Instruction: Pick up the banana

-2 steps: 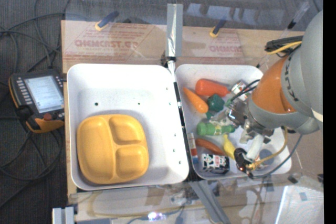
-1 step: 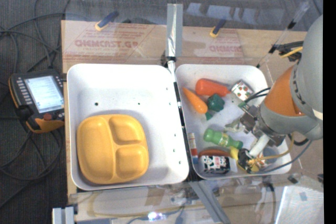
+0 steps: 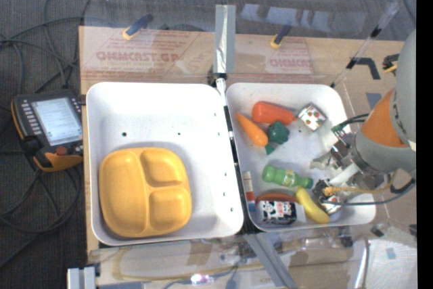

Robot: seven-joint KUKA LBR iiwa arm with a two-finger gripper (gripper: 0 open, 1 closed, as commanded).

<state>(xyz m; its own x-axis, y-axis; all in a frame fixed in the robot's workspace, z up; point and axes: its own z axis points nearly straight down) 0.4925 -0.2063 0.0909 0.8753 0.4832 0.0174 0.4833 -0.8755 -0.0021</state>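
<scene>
The gripper (image 3: 329, 191) sits at the banana (image 3: 312, 206), apparently mid-grasp; finger state cannot be told. Next: confirm hold, lift.

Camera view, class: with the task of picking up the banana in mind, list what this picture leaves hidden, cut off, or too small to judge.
- Pincer: its tips sit in dark clutter near the banana; whether they touch the fruit is unclear.
- Banana: its right end is covered by the pincer.
- Arm: cut off by the right edge.
- Dark packet: label too small to read.
- Handheld screen: display text too small.
</scene>
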